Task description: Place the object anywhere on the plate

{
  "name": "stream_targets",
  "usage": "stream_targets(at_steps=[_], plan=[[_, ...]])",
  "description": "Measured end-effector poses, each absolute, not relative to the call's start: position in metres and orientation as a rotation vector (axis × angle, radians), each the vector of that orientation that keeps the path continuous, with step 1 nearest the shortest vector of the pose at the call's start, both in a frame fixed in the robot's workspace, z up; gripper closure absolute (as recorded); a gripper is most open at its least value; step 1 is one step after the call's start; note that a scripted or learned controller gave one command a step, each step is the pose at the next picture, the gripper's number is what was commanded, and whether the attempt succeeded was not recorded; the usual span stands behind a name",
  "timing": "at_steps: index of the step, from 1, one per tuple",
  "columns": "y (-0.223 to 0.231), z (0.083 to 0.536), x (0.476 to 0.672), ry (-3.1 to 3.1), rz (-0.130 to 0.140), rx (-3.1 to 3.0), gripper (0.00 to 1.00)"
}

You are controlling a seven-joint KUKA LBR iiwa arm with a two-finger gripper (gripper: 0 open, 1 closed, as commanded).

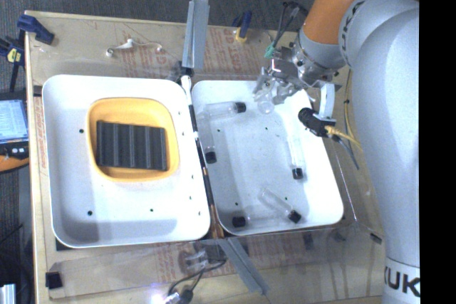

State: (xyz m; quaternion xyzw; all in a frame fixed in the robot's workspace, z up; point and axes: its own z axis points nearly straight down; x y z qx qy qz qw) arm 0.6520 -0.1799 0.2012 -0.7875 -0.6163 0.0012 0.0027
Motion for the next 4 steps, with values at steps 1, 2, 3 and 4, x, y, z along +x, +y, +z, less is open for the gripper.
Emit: stream_targets(at_steps=[1,2,3,4], plan=[[-0.125,0.203,0.637,-2.204,0.005,-2.232,1.0],[-0.09,0.191,0.632,-2.364,0.005,-2.063,1.0],[-0.05,0.191,0.626,-2.528,0.006,-1.856,1.0],[-0.032,0.191,0.614,-2.671,0.005,-1.644,1.0]])
